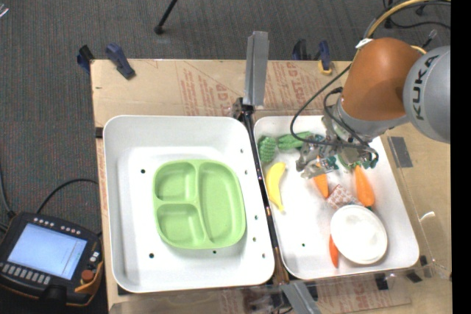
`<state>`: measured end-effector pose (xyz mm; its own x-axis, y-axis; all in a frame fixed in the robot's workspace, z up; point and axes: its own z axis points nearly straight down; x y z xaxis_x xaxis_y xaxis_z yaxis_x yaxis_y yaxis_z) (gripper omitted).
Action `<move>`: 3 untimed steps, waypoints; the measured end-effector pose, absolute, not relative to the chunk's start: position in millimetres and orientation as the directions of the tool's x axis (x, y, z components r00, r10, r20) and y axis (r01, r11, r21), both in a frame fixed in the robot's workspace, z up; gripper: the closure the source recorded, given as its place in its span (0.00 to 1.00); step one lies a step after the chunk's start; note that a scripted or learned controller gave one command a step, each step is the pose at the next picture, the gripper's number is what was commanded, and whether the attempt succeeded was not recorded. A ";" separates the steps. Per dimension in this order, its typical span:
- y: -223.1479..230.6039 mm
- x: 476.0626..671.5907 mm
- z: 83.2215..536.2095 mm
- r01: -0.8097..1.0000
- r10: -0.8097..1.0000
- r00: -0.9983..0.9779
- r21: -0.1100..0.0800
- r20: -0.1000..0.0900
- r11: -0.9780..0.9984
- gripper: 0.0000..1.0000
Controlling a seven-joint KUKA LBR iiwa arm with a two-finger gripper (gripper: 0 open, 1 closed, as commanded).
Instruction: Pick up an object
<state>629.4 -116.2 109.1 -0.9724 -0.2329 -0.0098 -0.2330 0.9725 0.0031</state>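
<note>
The arm reaches in from the right, and its gripper (326,162) hangs low over the right bin (401,213), just above a small orange carrot piece (321,184). A second orange carrot (363,187) lies to the gripper's right. A yellow banana (276,184) rests near the bin's left wall, with a green leafy toy (277,145) behind it. A white bowl (358,234) stands at the front, a pinkish speckled item (342,195) beside it. The wrist hides the fingertips.
The left bin (121,158) holds a light green divided plate (199,203). An orange sliver (334,254) peeks out at the bowl's left edge. A grey metal post (257,70) rises between the bins at the back. A teach pendant (48,255) lies at the lower left.
</note>
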 end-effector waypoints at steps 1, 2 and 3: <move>-116.2 629.1 108.4 -0.233 -0.233 -0.972 0.004 -0.009 0.972 0.00; -110.8 644.7 87.8 -0.119 -0.119 -0.993 0.002 -0.003 0.993 0.00; -128.5 593.1 87.9 -0.180 -0.180 -0.984 0.001 -0.001 0.984 0.00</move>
